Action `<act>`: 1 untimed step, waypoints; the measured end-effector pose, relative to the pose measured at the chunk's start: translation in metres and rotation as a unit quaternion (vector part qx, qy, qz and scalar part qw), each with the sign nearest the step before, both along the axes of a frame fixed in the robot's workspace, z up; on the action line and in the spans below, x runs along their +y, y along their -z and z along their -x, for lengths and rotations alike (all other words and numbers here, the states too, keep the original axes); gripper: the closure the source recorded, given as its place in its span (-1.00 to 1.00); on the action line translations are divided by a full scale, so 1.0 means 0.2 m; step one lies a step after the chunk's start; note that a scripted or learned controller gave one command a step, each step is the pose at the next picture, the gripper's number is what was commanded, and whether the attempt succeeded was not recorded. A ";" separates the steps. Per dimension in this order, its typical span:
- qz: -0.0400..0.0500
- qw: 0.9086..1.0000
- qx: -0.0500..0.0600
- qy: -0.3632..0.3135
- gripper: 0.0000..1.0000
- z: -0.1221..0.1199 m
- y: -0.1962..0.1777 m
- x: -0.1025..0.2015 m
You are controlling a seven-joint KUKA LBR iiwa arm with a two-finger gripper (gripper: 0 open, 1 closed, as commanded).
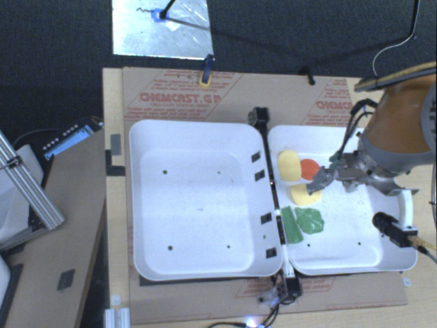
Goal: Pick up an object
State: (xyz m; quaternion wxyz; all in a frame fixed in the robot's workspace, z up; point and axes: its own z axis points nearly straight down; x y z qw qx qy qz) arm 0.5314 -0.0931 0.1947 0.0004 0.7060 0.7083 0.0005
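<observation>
The left bin [198, 203], a shallow white moulded tray with rounded corners, sits on the tabletop [177, 91] over printed cardboard. A black divider strip [268, 183] with clips separates it from the right bin [348, 251]. Grouped at the right bin's left side are a smooth yellow oval object [289, 165], an orange-red object [309, 167] touching it, a second yellow piece [304, 195] and flat green shapes [302, 222] below. The claw [319, 180] sits over the lower yellow piece, beside the orange-red object; whether its tips are apart or together cannot be determined.
</observation>
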 end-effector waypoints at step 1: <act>0.001 1.000 -0.002 -0.001 -1.00 -0.26 0.56 -0.06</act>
